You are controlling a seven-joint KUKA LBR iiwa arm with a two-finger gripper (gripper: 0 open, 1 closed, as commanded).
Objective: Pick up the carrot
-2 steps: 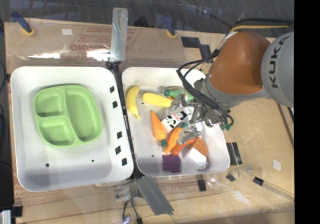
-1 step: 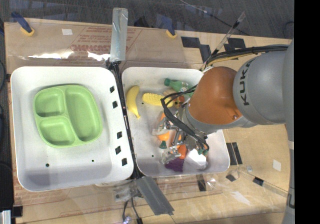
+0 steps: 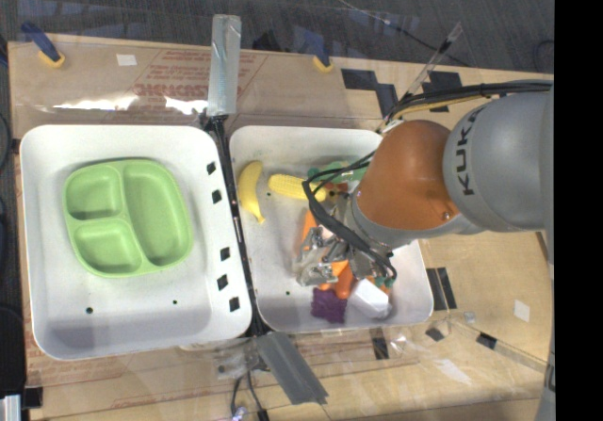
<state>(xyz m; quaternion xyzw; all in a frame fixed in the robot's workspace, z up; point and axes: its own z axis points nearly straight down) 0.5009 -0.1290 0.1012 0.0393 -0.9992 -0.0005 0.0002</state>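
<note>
Brown cardboard is seen spread over the desk [image 3: 283, 71], on which two shallow white bins are set side by side. A green divided tray [image 3: 127, 215] is held in the left bin [image 3: 47, 297]. In the right bin [image 3: 273, 306], a banana [image 3: 250, 189] is laid near the left wall, with a yellow corn cob [image 3: 294, 187] just to its right. The grey arm, with its orange band [image 3: 405, 179], is reached in from the right and lowered over the bin's middle. The jaws [image 3: 320, 264] are placed at the carrot [image 3: 309, 226], whose orange body is glimpsed above and below them; whether they are wide or narrow cannot be told. A purple piece [image 3: 328, 304] and a white block [image 3: 369, 299] are seen at the near wall.
</note>
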